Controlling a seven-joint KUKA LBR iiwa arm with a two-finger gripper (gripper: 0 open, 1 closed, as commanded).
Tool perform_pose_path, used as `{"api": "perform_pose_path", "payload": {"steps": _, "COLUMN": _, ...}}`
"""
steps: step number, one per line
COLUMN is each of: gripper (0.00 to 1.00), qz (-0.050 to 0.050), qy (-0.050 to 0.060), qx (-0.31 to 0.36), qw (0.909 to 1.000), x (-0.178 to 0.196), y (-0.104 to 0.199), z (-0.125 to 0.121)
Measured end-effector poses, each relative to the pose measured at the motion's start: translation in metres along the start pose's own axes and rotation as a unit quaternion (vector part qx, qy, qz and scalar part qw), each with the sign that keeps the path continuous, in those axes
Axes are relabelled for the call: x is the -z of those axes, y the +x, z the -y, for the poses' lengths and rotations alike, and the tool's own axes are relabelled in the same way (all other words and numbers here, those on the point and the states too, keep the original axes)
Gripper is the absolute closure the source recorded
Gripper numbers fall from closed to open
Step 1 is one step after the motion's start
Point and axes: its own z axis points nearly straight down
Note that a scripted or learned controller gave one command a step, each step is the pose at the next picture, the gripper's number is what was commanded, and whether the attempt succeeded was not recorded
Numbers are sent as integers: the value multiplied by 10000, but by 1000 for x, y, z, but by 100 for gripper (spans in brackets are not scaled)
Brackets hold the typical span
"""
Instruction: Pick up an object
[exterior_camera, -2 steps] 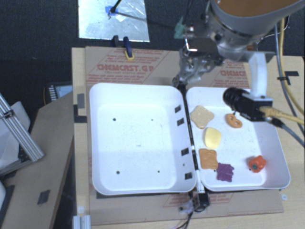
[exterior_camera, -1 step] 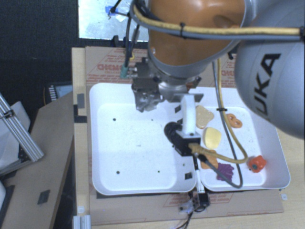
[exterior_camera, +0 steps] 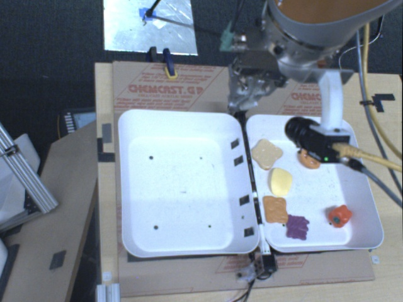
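Yellow slice (exterior_camera: 281,181) | right bin (exterior_camera: 362,194) | long axis toward far rim | jaws (exterior_camera: 241,103) at far rim, state unclear

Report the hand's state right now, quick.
Hand: above the far edge where the two bins meet; open or shut cannot be told, and nothing is visibly held.
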Motion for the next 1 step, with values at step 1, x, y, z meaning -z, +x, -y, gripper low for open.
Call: {"api": "perform_pose_path", "payload": {"steps": 1, "gripper": 100, "qz": 10, "qy": 56, "qx": 51, "qw": 10000, "x": -7, "y": 37, "z": 1}}
